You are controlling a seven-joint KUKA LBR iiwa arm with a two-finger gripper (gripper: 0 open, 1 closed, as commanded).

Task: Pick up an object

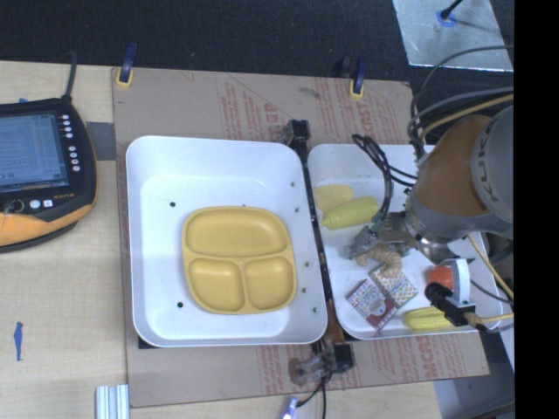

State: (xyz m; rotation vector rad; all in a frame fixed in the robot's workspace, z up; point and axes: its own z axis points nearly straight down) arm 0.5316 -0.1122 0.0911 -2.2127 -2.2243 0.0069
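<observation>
Gripper [374, 241] is lowered into right bin [349, 326]; finger state can't be told. Corn [349, 212] is seen just above-left, packet [374, 301] below.

Teach pendant [39, 171] at left, cardboard sheet [262, 94], blue clamps [127, 64]

We see the arm [467, 177] reaching in from the right side of the camera view, its grey casing bulky at the edge and the orange band wrapped around it just above the wrist. Black cables loop over and beside the wrist. Below the band the wrist narrows and tilts down toward the left, ending in the gripper [374, 244], which sits low and points leftward and downward. We cannot make out from this slant how the jaws stand.
</observation>
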